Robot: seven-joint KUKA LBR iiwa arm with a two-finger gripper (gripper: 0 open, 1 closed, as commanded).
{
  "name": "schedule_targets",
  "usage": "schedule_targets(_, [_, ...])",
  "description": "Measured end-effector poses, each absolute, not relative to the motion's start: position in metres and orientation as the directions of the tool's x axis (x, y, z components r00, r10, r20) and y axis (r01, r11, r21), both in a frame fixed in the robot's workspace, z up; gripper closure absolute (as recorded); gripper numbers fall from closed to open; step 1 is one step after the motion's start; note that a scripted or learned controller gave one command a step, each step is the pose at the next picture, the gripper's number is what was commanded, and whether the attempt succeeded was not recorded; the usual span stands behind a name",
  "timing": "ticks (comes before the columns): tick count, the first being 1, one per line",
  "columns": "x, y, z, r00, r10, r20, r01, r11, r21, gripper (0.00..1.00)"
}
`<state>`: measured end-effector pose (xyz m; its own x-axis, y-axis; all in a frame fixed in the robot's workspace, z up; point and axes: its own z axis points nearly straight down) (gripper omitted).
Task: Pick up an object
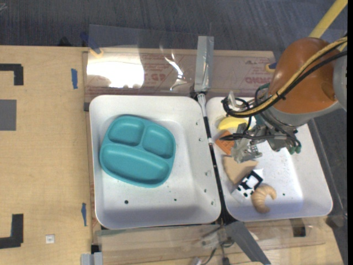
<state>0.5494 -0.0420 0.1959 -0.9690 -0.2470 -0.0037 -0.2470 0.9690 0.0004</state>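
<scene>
A grey robot arm with an orange band reached into the right white bin (309, 197), its gripper (246, 149) low over a yellow piece (229, 124), orange piece (225, 146), tan wedge (238, 170) and croissant-shaped toy (263, 195). A teal divided plate (138, 149) lay in the left bin (110, 203).

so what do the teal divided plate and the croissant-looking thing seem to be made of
Teal divided plate: looks like moulded plastic, smooth with a soft sheen, one even colour and rounded compartment ridges. Croissant-shaped thing: probably a plastic or rubber toy food, judging by its uniform tan colour and smooth, slightly glossy surface; the picture is too small to be sure. Both lie in white bins that look like matte plastic.
</scene>
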Motion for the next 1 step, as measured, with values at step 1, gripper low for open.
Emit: schedule_targets(1, [0.5021, 0.0448, 0.1998, -0.994, 0.108, -0.002, 0.108, 0.994, 0.003, 1.0])
